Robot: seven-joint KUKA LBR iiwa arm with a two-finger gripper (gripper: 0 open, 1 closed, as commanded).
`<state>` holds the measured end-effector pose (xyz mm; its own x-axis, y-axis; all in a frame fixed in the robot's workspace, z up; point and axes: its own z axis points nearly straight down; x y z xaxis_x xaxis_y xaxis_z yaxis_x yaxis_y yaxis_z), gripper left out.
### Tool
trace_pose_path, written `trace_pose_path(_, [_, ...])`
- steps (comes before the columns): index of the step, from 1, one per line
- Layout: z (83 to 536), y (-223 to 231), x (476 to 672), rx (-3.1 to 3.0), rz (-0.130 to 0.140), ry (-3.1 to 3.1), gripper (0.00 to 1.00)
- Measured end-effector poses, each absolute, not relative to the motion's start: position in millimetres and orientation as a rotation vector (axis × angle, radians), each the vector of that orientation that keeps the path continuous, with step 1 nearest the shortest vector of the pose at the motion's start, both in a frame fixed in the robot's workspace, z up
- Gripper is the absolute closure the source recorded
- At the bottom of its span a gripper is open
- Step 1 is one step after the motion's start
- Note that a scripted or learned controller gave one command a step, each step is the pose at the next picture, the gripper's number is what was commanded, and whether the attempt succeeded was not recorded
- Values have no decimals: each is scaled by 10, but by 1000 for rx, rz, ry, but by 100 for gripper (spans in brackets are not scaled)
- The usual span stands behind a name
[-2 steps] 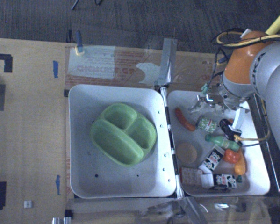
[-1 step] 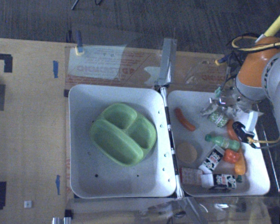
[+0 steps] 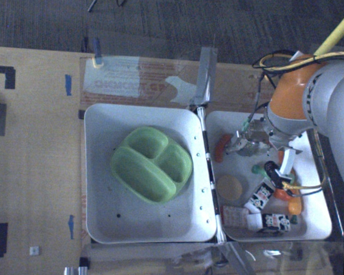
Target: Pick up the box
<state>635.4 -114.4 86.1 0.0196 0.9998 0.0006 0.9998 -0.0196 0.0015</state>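
Observation:
The right bin (image 3: 319, 228) holds several small items. A black-and-white patterned box (image 3: 262, 196) lies near the bin's middle, and a second one (image 3: 277, 222) rests by the front wall. A flat pinkish box (image 3: 235, 216) sits at the front left. My gripper (image 3: 245, 145) hangs low over the back left part of this bin, just right of a red item (image 3: 222, 147). It is well behind the boxes and touches none of them.
The left bin (image 3: 93, 216) carries a green divided plate (image 3: 152, 163). Around the boxes in the right bin lie a brown round disc (image 3: 230, 187), a small green piece (image 3: 255, 167) and orange items (image 3: 294, 205). A metal divider (image 3: 208, 164) separates the bins.

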Motion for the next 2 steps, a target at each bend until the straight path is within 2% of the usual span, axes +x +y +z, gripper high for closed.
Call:
trace_pose_path(1, [1019,-1043,6678,2170,3,2267,0])
trace_pose_path(2, [1128,-1044,6692,2168,7,2265,100])
